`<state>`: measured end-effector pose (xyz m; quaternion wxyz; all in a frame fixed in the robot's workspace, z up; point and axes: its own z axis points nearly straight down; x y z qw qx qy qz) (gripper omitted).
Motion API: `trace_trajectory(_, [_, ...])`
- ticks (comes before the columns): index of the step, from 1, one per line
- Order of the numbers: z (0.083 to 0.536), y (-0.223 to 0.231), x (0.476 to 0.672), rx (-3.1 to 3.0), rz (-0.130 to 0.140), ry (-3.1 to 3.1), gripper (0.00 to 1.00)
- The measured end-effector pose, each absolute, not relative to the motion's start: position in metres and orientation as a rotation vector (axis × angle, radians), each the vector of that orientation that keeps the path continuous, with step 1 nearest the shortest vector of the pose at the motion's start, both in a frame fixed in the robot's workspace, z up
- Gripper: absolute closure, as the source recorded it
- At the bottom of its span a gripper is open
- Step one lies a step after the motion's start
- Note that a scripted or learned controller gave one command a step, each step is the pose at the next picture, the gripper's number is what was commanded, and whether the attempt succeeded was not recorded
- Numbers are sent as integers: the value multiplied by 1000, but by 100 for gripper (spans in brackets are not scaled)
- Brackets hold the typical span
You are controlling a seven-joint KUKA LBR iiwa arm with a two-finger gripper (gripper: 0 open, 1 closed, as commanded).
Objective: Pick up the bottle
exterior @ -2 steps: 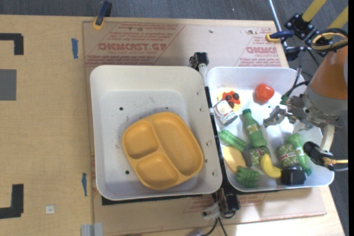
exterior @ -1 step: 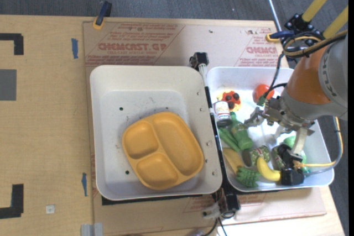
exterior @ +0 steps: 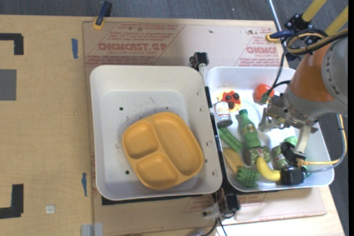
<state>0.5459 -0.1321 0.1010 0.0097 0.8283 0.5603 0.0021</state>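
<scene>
Lying in the right bin, the green bottle is seen beside the gripper, whose grip cannot be told.

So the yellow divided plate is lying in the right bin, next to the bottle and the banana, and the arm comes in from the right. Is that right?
Not quite. The camera view shows the yellow divided plate in the left bin, on its own. The green bottle and the banana lie in the right bin, and the arm does come in from the right.
</scene>
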Motion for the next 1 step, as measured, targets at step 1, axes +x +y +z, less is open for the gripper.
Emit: trace_trajectory(1, [210, -180, 480, 2646, 0, 1692, 100])
